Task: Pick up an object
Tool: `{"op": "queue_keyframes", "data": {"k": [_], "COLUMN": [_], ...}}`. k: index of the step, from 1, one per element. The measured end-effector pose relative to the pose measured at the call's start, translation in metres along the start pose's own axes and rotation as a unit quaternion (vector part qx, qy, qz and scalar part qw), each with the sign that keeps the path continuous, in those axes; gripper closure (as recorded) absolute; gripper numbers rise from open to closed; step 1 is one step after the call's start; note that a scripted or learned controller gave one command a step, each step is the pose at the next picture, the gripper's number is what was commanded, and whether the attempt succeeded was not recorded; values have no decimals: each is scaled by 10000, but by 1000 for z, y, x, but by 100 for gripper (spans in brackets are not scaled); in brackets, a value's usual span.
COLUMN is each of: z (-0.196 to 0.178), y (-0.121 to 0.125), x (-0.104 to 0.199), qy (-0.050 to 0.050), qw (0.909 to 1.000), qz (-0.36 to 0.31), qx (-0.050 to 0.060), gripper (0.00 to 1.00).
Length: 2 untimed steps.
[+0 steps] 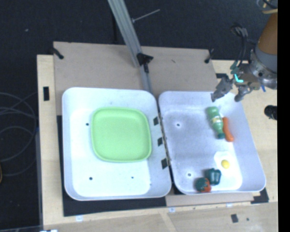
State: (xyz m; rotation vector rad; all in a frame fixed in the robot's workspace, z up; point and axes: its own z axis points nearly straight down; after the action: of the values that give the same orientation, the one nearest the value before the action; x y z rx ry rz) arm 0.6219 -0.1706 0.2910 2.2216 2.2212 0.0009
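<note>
Green and red, a small cluster of toys (207, 180) lies at the near edge of the right bin (193, 144), with a fried-egg toy (224, 164) just beyond it toward the right wall. Farther up the same bin, a pale green bottle (214, 120) lies on its side with its long axis running near to far, and an orange carrot (227, 128) rests alongside it, touching or nearly so, on the side closer to the arm. Beyond these, over the far right corner of the bin, the gripper (228, 92) hangs with its two fingers spread apart and nothing between them. The bottle is the closest candidate: it sits just nearer the camera than the fingertips and slightly to their left in the view. A descent onto it therefore appears to call for a short shift toward the bin's middle, with the fingers closing across the bottle's narrow width. The left bin (77, 173) holds a light green plate (121, 134), well apart from the gripper.
</note>
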Motion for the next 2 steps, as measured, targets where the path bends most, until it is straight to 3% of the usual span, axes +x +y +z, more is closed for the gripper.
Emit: {"op": "queue_keyframes", "data": {"k": [1,2], "z": [0,63], "y": [0,-2], "x": [0,-2], "qy": [0,-1], "qw": [10000,10000], "qz": [0,4], "qx": [1,26], "gripper": [0,0]}}
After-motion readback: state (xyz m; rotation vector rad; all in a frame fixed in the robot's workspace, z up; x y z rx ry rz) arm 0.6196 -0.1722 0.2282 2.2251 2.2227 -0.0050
